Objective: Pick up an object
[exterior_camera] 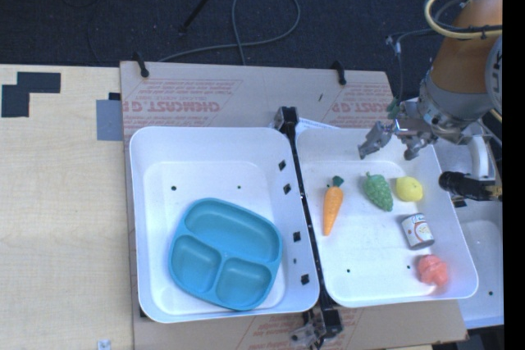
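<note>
The right bin (353, 291) holds an orange carrot (331, 206), a green bumpy vegetable (378, 191), a yellow lemon (409, 188), a small can (417, 230) and a pink toy (432, 270). My gripper (395, 141) hangs over the bin's far edge, above and behind the green vegetable and the lemon. Its two grey fingers (372, 141) are spread apart, open, with nothing between them.
The left bin (152, 168) holds a blue divided plate (225, 252). A black divider (297, 209) runs between the bins. Cardboard (230, 98) lies behind them, and cables trail on the dark floor beyond. A black part of the arm's mount (467, 184) sits at the bin's right rim.
</note>
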Action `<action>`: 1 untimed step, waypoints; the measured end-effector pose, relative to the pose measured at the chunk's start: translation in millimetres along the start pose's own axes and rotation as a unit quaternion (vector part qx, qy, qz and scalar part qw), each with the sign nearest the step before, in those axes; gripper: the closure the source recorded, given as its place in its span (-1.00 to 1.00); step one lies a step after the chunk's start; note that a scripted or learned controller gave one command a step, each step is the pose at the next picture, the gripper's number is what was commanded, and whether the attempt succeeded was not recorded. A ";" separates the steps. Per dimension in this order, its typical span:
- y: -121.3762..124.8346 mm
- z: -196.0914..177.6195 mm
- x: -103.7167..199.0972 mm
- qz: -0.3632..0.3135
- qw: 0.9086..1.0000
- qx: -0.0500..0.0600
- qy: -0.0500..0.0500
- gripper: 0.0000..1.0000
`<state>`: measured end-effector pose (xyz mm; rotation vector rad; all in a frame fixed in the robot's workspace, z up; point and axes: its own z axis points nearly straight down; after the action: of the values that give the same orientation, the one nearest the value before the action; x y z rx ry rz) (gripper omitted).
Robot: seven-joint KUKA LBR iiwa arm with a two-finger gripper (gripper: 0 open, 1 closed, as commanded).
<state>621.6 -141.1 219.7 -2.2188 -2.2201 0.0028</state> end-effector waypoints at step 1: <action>0.9 58.8 -8.1 0.000 1.000 0.002 0.000 -1.00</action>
<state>622.4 -149.2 160.9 -2.2175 -2.2176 0.0065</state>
